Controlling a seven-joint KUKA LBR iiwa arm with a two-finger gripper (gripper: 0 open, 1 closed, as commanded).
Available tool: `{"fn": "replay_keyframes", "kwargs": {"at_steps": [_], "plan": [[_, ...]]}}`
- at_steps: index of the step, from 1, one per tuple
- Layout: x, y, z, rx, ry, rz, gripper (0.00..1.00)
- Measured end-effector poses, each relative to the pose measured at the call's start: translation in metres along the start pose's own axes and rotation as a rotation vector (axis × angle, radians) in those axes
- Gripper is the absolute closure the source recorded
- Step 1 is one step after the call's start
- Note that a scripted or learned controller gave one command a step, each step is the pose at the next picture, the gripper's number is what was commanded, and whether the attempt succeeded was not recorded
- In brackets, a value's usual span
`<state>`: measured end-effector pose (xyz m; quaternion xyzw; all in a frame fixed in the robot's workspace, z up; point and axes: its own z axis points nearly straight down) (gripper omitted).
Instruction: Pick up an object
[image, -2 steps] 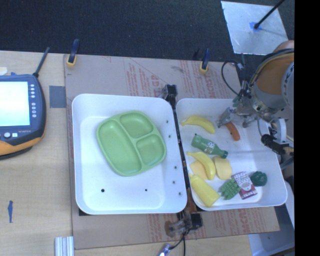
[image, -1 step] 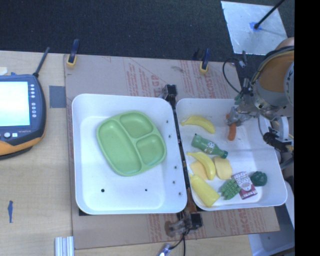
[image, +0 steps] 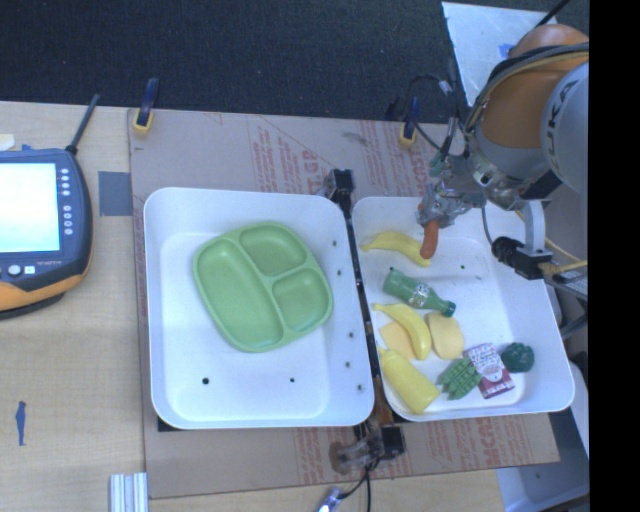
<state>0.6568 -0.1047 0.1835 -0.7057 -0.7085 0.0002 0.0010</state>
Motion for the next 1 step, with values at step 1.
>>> {"fn": "replay_keyframes", "kwargs": {"at_steps": [1], "plan": [[0.084, -0.0435, -0.0485, 0.002, 0.0, -0.001, 1.0]]}}
